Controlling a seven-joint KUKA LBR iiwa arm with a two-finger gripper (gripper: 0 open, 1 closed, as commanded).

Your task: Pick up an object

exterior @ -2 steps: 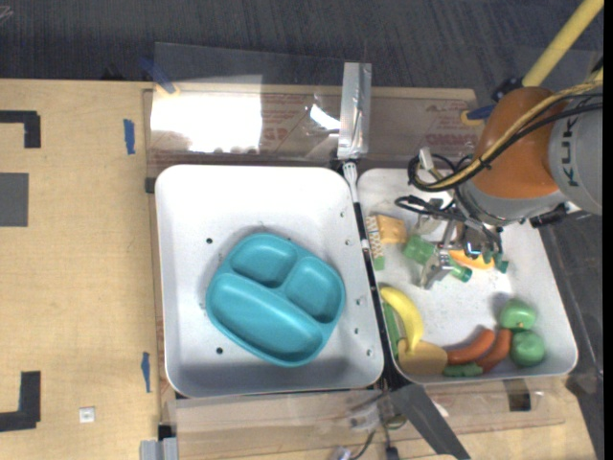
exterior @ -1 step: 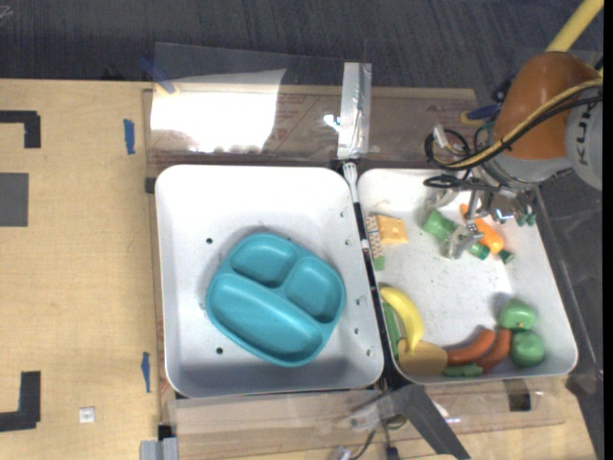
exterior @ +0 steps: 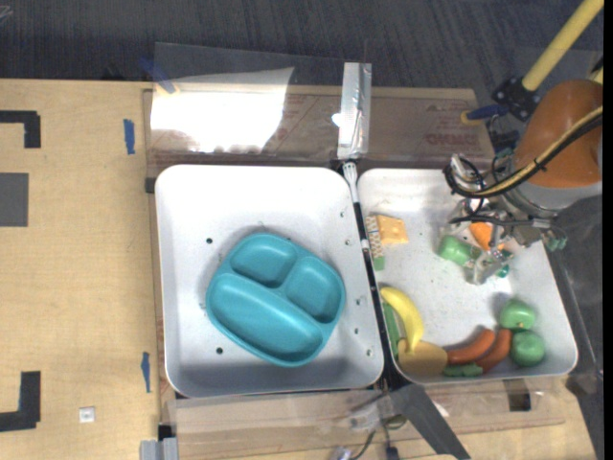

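Observation:
My gripper (exterior: 489,254) hangs low over the upper right part of the right bin (exterior: 551,286), under the grey wrist and orange band (exterior: 567,132). A small orange object (exterior: 482,234) sits right against the gripper body, partly covered by it. Whether it is held is unclear. A green object (exterior: 453,249) lies just left of the gripper on the bin floor. Further left lies a yellow-orange block (exterior: 390,230).
Along the right bin's front lie a banana (exterior: 405,314), a tan piece (exterior: 422,357), an orange-brown curved piece (exterior: 478,346) and two green fruits (exterior: 518,314) (exterior: 528,350). The left bin (exterior: 192,199) holds a blue divided plate (exterior: 276,297). A metal bracket (exterior: 353,113) stands behind the bins.

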